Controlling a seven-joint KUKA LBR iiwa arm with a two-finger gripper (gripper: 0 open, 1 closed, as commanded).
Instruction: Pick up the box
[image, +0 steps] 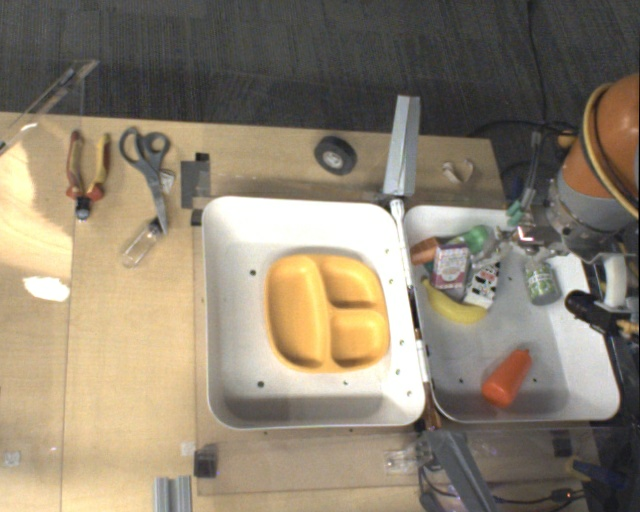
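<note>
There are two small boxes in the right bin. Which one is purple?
The purple box is the one on the view's left, beside the banana. The other box, touching its right side, is white with dark markings.

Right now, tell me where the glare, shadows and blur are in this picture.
Camera view: strong glare washes out the bench at the far left, with a bright white spot lower down; soft shadow lies along the left bin's near wall and under the yellow tray; the arm at the right edge is close and blurred; small items in the right bin are too soft to read.
</note>
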